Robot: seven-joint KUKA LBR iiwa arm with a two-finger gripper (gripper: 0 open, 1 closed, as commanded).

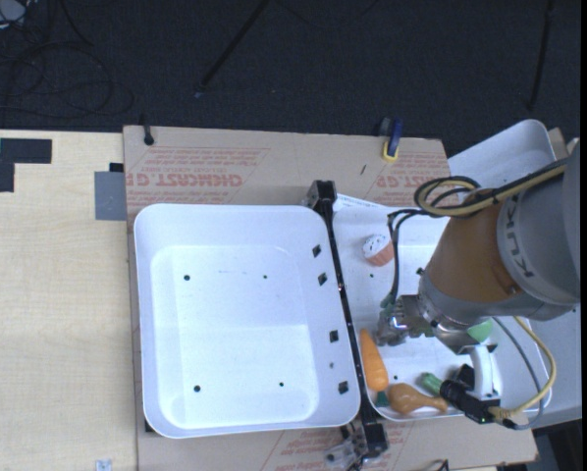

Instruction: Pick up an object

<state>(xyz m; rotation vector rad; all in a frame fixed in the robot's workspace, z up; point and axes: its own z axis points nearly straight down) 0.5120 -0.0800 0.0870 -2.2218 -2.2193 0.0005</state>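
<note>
My wrist hangs low over the right bin (372, 226), near the carrot (374, 362). I cannot tell if my fingers (400, 324) are wide or narrow.

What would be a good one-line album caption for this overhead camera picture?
Grey-and-orange arm reaching into the right bin over an orange carrot-like piece, beside the left bin.
</note>
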